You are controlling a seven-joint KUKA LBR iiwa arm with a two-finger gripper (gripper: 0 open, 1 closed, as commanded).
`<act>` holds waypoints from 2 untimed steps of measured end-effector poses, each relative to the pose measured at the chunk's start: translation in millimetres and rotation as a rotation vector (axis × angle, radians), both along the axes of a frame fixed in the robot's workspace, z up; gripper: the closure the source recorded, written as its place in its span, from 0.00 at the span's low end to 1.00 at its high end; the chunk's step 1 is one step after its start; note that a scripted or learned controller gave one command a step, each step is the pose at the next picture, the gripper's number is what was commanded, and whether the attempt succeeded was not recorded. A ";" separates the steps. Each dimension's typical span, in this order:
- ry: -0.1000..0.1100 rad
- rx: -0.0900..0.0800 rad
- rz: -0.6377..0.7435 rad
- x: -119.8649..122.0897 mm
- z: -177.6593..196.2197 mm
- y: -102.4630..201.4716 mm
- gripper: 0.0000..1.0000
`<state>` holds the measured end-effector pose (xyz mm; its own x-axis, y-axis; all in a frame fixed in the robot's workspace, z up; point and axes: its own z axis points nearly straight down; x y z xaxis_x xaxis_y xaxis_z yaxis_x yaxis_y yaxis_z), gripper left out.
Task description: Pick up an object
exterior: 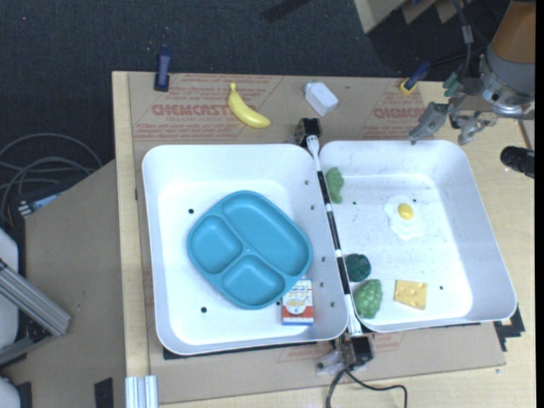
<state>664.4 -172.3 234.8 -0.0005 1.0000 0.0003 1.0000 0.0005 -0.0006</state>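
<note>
My gripper [443, 133] hangs above the far right edge of the right bin [476, 219], open, with nothing between its fingers. Inside that bin lie a fried egg toy [404, 215] near the middle, a yellow cheese wedge [410, 294] at the front, a green broccoli piece [368, 298] and a dark green item [357, 267] by the left wall, and a pale green leaf [333, 184] further back. All of these sit well below and to the left of the gripper.
The left bin [170, 194] holds a blue divided plate [248, 247] and a small carton [297, 303]. On the bench behind the bins lie a banana [246, 109], a white block [321, 99], a blue marker [162, 66] and a blue-yellow clip [415, 78].
</note>
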 end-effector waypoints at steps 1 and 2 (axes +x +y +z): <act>0.002 0.000 -0.001 -40.1 -89.4 -23.8 0.00; 0.001 0.001 0.000 -58.2 -136.3 -5.8 0.00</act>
<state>606.3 -178.1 98.5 0.0000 1.0000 0.0011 1.0000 0.0000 -0.0021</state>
